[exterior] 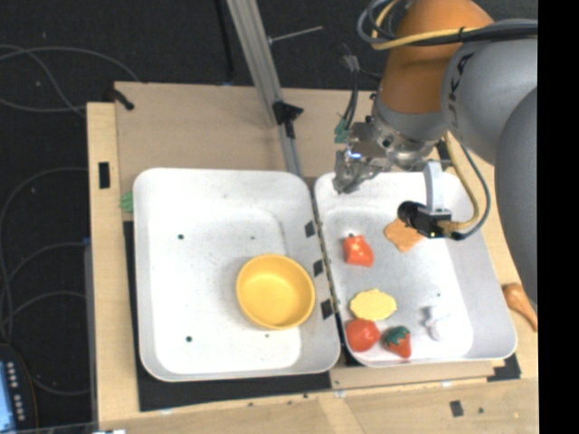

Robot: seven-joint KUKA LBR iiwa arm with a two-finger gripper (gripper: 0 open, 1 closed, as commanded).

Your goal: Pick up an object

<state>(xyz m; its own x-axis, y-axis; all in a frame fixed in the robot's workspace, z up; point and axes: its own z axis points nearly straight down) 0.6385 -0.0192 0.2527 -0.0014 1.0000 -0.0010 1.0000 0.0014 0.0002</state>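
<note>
Hovering at the right bin's (pixel 470 328) far left corner, the gripper (pixel 346 181) is noted, state indeterminable. Nearest candidate: small orange-red toy (pixel 358 250) mid-bin (judged light, rigid plastic); grasping across its body is advised.

The desk (pixel 199 125) is a pale tan board with bare strips along its far and left edges. Two shallow white bins sit directly on it, side by side and touching along their inner edges. The left bin (pixel 204 215) covers the desk's left and middle, its near edge close to the desk's near edge. The right bin (pixel 470 306) takes the right side. Just beyond it, at the desk's right edge, lies a small orange object (pixel 517 302).
</note>
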